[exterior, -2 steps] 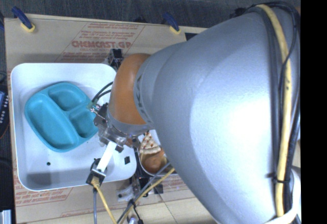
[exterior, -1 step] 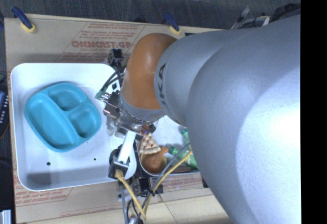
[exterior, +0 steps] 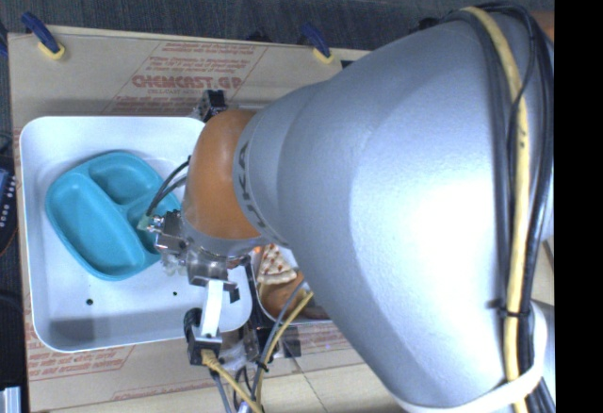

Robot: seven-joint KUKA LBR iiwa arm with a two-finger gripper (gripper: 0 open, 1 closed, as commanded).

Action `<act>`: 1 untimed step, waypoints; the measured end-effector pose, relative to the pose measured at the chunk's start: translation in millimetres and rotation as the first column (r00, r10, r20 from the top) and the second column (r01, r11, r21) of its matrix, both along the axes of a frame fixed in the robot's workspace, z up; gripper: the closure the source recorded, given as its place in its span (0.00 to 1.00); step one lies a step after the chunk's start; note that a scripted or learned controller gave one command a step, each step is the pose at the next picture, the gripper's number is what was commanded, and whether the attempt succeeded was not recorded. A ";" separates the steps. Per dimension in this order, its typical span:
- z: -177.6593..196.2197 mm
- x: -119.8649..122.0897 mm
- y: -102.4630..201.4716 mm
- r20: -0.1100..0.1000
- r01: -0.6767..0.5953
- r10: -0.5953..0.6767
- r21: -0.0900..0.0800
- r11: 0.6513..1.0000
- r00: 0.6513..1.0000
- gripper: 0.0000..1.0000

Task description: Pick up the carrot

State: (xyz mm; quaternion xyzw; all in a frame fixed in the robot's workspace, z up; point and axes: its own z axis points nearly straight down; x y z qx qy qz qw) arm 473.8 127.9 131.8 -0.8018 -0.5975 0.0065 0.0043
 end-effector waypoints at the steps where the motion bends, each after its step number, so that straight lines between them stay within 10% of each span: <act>1: 78.5 0.8 72.5 0.006 0.184 -0.184 0.001 0.983 0.983 1.00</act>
